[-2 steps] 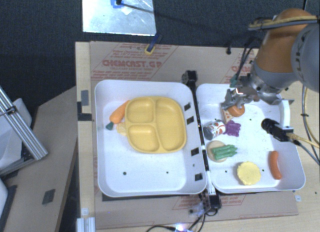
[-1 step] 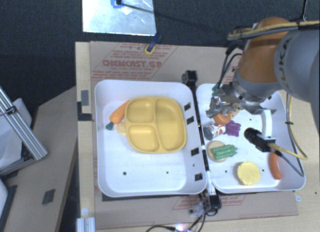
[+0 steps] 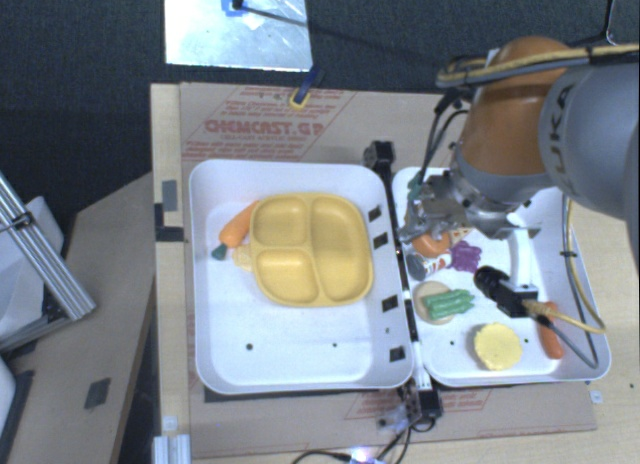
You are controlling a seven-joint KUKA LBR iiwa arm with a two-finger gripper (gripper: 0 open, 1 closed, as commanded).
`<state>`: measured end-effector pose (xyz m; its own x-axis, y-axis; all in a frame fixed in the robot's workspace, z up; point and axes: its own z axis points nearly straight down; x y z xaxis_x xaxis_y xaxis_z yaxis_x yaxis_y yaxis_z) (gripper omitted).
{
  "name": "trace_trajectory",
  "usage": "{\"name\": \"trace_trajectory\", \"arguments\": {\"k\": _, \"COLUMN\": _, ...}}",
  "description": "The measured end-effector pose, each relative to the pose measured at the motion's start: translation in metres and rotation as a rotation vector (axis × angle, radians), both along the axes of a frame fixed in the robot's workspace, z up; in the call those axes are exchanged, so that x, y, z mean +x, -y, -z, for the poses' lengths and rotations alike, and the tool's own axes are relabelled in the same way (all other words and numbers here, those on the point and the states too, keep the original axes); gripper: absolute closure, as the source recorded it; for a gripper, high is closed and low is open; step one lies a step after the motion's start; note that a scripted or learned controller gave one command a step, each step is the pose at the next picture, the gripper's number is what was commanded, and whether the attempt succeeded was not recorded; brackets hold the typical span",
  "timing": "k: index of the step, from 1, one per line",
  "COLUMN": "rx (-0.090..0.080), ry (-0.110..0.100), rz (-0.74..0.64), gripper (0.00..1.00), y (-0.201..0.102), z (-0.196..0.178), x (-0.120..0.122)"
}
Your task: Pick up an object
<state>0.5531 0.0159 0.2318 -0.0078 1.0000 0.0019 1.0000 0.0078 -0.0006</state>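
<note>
Red "CHEMCAST GP" lettering (image 3: 264, 126) marks brown cardboard (image 3: 270, 117) behind the bins.

Bins (image 3: 215, 282) were plain white. Divided plate (image 3: 305, 249) was mustard yellow, carrot (image 3: 236, 224) orange with a green tip. Other side had a purple toy (image 3: 466, 255), green veggie (image 3: 449, 302), pale yellow disc (image 3: 497, 345).

A bench (image 3: 110, 252) of pale wood carries a sheet of brown cardboard (image 3: 265, 122) with red printing. Two shallow white bins lie side by side on the cardboard, the left bin (image 3: 290, 357) touching the right bin (image 3: 520, 372).
</note>
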Motion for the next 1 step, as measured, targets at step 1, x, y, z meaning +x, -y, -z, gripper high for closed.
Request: {"name": "trace_trajectory", "arguments": {"k": 1, "rx": -0.002, "ry": -0.001, "rz": 0.002, "gripper": 1.00, "y": -0.0040, "z": 0.0179, "x": 0.0089}}
